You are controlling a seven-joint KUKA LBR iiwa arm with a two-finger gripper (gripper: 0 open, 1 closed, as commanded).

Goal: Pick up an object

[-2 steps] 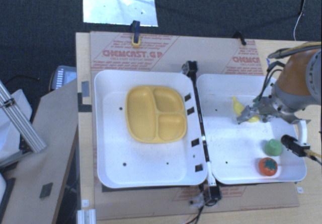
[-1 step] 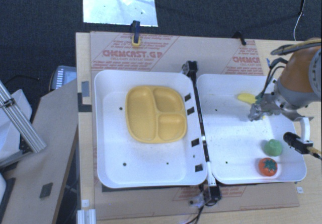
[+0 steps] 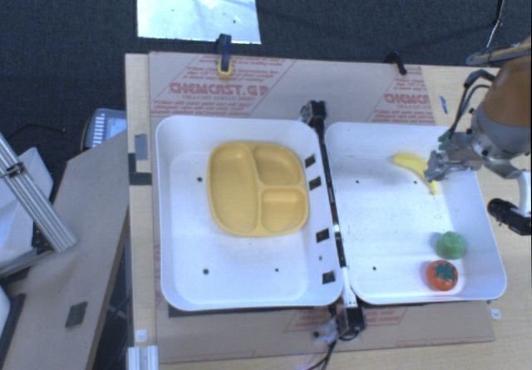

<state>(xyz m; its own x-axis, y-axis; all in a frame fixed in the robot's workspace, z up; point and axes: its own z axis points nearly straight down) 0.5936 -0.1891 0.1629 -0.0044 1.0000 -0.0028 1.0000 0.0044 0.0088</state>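
Note:
A yellow banana lies in the right bin, near its far right side. My gripper hangs just right of the banana, over its stem end, low above the bin floor. A green round fruit sits toward the bin's near right corner. Right below it rests a red tomato-like fruit with a green top. Nothing shows between my fingers.
The left bin holds a yellow divided plate with three compartments. A black divider with clips runs between the bins. The grey arm with its orange band comes in from the right edge.

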